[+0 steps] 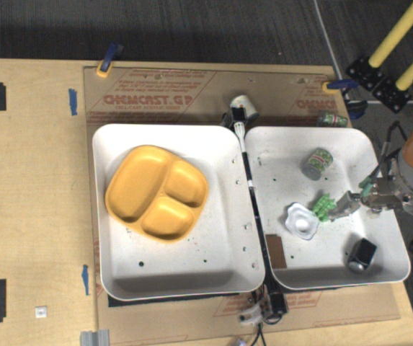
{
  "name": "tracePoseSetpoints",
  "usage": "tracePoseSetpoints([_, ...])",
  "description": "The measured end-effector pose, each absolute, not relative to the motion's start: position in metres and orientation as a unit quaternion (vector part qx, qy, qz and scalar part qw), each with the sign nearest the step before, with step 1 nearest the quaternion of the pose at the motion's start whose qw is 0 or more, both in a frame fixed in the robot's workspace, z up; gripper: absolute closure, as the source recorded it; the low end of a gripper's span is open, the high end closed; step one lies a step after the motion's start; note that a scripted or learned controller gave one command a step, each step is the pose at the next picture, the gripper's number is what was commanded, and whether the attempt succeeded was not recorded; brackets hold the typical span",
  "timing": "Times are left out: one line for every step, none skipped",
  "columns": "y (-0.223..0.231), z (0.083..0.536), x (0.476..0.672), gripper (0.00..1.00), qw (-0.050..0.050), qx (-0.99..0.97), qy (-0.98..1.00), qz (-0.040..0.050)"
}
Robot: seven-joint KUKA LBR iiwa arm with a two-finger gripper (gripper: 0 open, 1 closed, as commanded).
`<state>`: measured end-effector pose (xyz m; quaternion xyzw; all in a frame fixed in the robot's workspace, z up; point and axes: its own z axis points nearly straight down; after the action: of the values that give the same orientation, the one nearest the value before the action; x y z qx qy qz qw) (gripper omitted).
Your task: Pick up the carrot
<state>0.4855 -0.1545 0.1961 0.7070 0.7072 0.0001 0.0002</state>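
- Tool (352, 199): thin grey metal, low over the glossy white right bin (336, 276); how far open, I cannot tell.
- Carrot: I cannot tell which thing it is. A knobbly green piece (323, 207) touches the tool's tip.
- Brown board (156, 92) beyond the tool reads "CHEMCAST GP" in red.

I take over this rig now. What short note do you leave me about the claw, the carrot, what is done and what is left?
Claw: low over the right bin, near its right wall, pointing left; open or shut, unclear.
Carrot: I cannot identify it for sure. A green piece lies just left of the claw, beside a white piece. A can and a black block share that bin.
Done: no lift visible.
Left: find, grasp and lift the carrot.
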Motion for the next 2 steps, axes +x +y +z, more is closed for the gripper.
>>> tracePoseSetpoints([-0.071,0.184,0.512,0.00,0.000,0.724,0.690,0.0002])
tracePoseSetpoints([0.032,0.184,0.518,0.00,0.000,0.724,0.690,0.0002])
